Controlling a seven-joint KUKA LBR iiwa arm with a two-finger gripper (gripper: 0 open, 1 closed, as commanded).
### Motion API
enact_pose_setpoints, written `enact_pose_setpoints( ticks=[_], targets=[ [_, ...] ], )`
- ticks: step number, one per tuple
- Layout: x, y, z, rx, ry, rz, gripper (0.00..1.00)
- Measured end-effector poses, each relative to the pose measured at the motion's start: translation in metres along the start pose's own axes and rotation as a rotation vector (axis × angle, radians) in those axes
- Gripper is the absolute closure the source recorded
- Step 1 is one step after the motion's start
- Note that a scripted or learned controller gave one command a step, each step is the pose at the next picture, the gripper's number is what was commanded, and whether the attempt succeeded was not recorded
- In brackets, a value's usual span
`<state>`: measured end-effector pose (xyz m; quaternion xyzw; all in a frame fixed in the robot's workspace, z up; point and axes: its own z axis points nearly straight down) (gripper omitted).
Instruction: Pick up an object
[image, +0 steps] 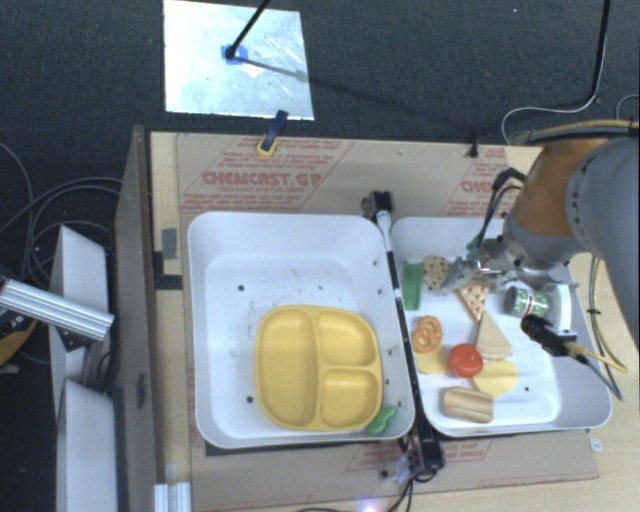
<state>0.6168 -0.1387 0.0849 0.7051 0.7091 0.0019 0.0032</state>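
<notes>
While our arm leans in from the right over the right bin (590, 405), the gripper (478, 268) sits low near that bin's upper middle, and we cannot tell how wide it stands, since the wrist body hides most of it.

Several toy foods lie here, any of which would serve as the object. Closest is the pizza slice (473, 299), just below the gripper and apparently touching or nearly so; its long axis runs from upper left to lower right, tip pointing down toward the sandwich wedge (493, 340). To the gripper's left lies a cracker-like piece (435, 270), and further left a green piece (411, 283) rests against the wall shared with the left bin (225, 330), standing lengthwise along it.

Lower down we see the pretzel (427, 333), the tomato (465, 359), a yellow cheese slice (500, 378) and the bread roll (467, 404) near the front rim, lying crosswise.

We judge the pizza slice the nearest target: a short drop downward and slightly toward the front. Room is tight there, with the sandwich wedge beside its tip and a green can (524, 301) just to the right under the wrist. The left bin holds a yellow divided plate (318, 366), well apart from our reach.
</notes>
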Motion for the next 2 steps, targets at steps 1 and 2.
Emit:
enact_pose_setpoints(
  ticks=[1, 2],
  targets=[
    [0.000, -0.002, -0.011, 0.002, 0.002, 0.000, 1.00],
    [0.099, -0.035, -0.105, 0.003, 0.004, -0.005, 1.00]
  ],
)
